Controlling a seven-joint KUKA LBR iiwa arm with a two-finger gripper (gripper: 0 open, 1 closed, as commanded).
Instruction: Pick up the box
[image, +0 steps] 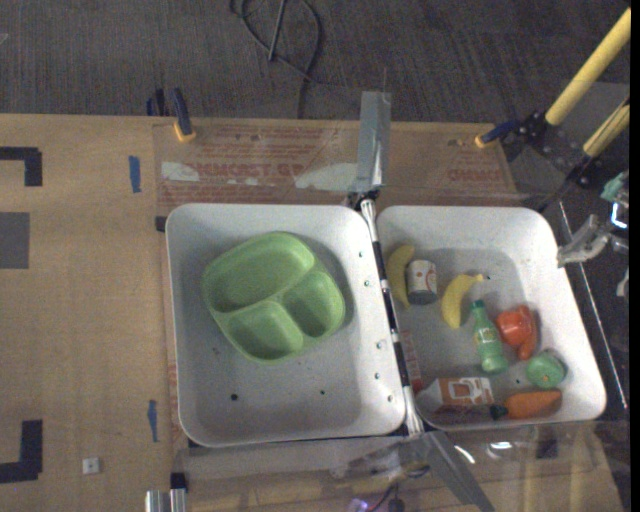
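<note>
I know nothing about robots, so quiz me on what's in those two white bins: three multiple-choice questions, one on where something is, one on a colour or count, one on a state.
1. Where does the box lie?
A. right bin, near front wall
B. left bin
C. on the tray

2. How many bananas?
A. none
B. two
C. five

3. How does the green bottle rest?
A. on its side
B. upright on the tray
C. hanging from a hook

Answers:
1 A, it lies beside the carrot.
2 B, two yellow ones.
3 A, it lies flat on the bin floor.

Box (461, 391) in right bin (565, 262)
</note>
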